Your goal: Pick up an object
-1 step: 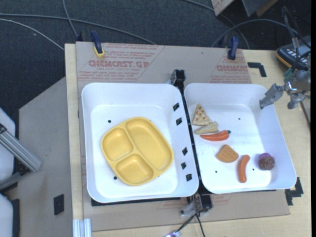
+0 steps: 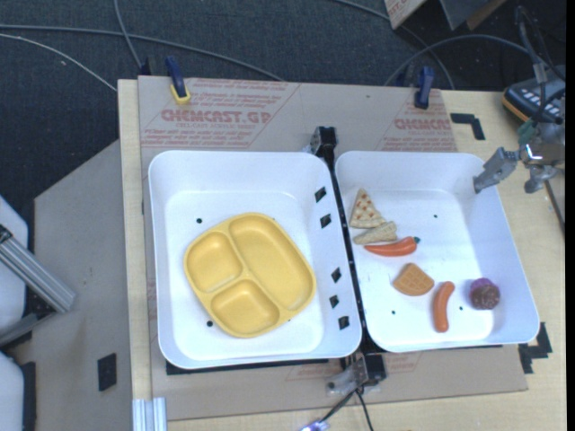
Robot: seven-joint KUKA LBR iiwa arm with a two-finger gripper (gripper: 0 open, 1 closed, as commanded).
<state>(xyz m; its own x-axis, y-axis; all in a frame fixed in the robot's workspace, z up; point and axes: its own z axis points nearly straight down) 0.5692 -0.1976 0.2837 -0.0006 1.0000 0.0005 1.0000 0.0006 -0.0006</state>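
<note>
Two shallow white bins sit side by side on the bench. The left bin point(image 2: 171, 241) holds a yellow divided tray point(image 2: 249, 274) with three compartments, lying at a slant near the bin's middle.

The right bin point(image 2: 503, 241) holds the small food items. A triangular cracker point(image 2: 364, 208) lies toward the far left, with a pale wedge point(image 2: 375, 233) just beside it on the near side. A red chili pepper point(image 2: 392, 247) lies just near of the wedge. Nearer still sit an orange nugget point(image 2: 412, 280), a sausage point(image 2: 441, 305) to its right, and a purple round piece point(image 2: 484, 294) further right, each apart from the others.

The gripper point(image 2: 526, 164) hangs at the right bin's far right corner, over the rim, well apart from every item. Whether its grey fingers are spread or pressed together cannot be told; nothing is seen between them.
</note>
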